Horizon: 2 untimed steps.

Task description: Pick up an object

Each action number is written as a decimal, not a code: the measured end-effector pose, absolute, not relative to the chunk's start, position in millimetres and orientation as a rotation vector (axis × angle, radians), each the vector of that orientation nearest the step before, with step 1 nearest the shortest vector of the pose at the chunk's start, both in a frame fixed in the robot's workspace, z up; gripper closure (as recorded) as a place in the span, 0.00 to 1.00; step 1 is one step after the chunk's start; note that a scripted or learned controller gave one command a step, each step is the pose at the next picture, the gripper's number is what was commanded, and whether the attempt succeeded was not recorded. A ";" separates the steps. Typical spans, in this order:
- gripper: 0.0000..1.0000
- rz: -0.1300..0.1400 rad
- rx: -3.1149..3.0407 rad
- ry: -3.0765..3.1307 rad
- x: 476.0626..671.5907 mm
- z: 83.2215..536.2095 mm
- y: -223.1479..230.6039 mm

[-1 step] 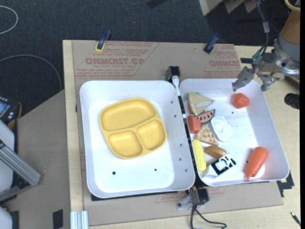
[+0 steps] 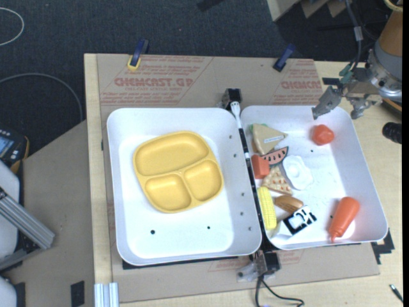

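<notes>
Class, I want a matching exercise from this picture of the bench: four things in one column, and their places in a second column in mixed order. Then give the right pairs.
Things:
1. yellow divided plate
2. toy carrot
3. toy corn cob
4. red tomato

Places:
A. right bin, along its left wall
B. left bin, near the middle
C. right bin, far end, close below the pincer
D. right bin, near right corner

Pairs: 1-B, 2-D, 3-A, 4-C
</notes>
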<state>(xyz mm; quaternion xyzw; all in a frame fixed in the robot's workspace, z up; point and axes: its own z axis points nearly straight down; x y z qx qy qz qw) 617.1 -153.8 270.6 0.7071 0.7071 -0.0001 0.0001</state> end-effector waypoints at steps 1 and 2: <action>0.00 -0.005 2.225 2.226 615.5 211.8 -144.7; 0.00 -0.006 2.227 2.224 605.8 162.3 -147.9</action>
